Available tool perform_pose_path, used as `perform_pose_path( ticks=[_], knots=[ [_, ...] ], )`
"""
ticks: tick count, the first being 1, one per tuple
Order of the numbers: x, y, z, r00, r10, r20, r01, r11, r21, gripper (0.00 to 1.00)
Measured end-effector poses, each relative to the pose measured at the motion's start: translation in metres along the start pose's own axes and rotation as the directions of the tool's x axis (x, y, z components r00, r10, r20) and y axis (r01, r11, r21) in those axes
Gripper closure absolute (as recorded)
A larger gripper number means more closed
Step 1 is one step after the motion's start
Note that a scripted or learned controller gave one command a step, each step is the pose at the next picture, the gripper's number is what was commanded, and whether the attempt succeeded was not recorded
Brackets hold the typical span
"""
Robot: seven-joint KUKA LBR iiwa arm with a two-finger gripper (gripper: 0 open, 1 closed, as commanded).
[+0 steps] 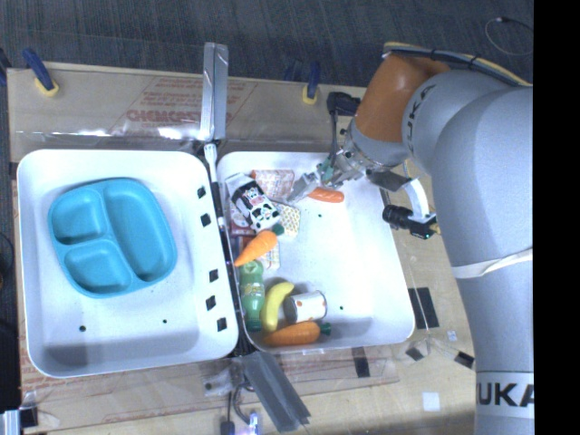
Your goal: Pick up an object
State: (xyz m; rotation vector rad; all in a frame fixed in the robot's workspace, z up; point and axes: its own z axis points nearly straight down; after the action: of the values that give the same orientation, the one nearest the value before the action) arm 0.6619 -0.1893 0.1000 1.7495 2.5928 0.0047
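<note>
Carrot [326,196] lies just beside end effector [319,178] in right bin [385,270].

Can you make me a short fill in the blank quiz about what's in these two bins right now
1. The blue divided plate lies in the ____ bin.
2. The banana in the right bin is coloured ____.
3. The gripper is over the far part of the ____ bin, near a small orange piece.
4. The plate has ____ compartments.

Missing words: left; yellow; right; three
</note>
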Motion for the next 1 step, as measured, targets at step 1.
perform_pose_path(
  ticks=[1],
  knots=[
    [0.0016,-0.0005,-0.0056,1.0,-0.004,-0.004,0.004,1.0,0.005,1.0]
  ],
)
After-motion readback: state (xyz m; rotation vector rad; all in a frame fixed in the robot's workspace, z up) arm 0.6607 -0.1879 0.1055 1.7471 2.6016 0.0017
